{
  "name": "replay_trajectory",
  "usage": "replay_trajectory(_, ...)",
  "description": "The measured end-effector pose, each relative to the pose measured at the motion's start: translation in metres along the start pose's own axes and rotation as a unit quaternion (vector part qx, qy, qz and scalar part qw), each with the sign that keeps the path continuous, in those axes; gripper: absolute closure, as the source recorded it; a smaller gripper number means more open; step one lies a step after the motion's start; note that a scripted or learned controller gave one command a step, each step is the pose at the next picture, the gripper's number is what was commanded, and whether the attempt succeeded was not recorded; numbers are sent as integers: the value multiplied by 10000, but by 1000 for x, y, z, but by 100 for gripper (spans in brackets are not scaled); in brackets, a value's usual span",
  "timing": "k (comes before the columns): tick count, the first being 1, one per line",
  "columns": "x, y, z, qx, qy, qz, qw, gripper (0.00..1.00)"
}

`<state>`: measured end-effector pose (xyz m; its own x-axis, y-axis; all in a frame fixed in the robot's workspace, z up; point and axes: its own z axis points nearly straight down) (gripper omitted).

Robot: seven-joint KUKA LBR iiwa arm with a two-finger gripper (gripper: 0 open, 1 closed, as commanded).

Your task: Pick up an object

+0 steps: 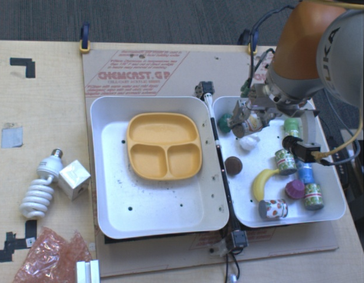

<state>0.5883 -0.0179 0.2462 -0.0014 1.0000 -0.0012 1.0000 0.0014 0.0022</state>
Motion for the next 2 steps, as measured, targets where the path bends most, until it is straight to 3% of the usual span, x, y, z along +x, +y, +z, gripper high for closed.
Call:
replay_trajectory(1, -3, 65, -22, 12, -1, -6, 10000, 100)
replay_trajectory(2, 21, 68, -27, 11, -3, -2, 10000, 100)
